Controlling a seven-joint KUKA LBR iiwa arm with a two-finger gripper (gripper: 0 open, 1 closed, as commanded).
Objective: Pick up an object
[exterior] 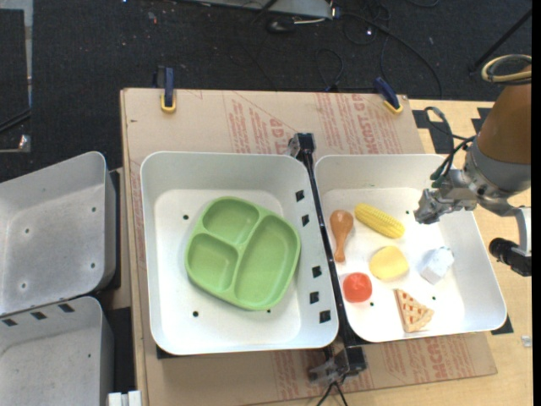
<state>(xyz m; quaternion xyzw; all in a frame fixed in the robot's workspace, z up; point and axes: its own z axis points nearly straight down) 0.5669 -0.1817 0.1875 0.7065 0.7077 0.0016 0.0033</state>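
Camera view: you look down at a slant on two white bins, with the arm (507, 134) entering from the right edge.
Gripper: the gripper (425, 210) hangs over the upper right part of the right bin (494, 307); you cannot tell from here whether it is spread or closed, and nothing is visibly held.
Step in hand: by my reading, you are at the approach, before any grasp; no object is lifted.
Nearest candidate: the corn cob (379, 221) lies just beside the gripper, toward the bin divider and slightly nearer the camera.
Other candidates: below the gripper sit the white block (436, 265) and the yellow lemon-like fruit (389, 263); farther off are the chicken drumstick (341, 231), the red tomato (357, 287) and the waffle wedge (412, 310).
Away from the gripper: the green divided plate (243, 252) lies in the left bin (161, 184), well apart.
Next move: you would probably need to centre over one object, likely the corn, align across its narrow width, then descend.
Risk: the corn is rounded and may roll out of a closing grip.
Writing: red print on the cardboard (254, 121) under the bins is reversed and too faint for you to read reliably.
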